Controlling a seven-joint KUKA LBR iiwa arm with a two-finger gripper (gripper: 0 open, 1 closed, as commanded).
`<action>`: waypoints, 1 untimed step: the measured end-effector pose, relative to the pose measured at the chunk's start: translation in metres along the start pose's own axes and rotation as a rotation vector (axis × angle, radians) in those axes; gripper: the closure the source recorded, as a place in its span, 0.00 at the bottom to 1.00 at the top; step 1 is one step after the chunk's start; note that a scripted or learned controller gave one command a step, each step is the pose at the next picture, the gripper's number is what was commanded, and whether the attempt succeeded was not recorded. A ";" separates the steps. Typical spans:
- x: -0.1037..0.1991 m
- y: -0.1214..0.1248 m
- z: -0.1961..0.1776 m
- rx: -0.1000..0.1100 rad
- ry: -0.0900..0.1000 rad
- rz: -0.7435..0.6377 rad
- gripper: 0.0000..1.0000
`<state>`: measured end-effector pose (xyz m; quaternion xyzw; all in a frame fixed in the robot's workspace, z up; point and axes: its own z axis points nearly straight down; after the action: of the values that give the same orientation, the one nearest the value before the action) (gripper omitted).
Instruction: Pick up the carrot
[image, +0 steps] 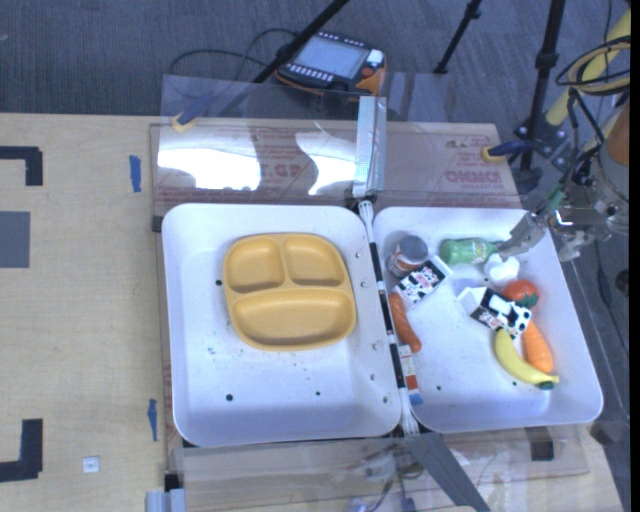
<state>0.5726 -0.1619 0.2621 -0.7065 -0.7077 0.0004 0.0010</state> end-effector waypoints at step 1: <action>-0.062 -0.010 0.092 -0.002 -0.001 -0.423 0.00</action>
<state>0.5628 -0.2236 0.1704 -0.5424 -0.8401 -0.0002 0.0003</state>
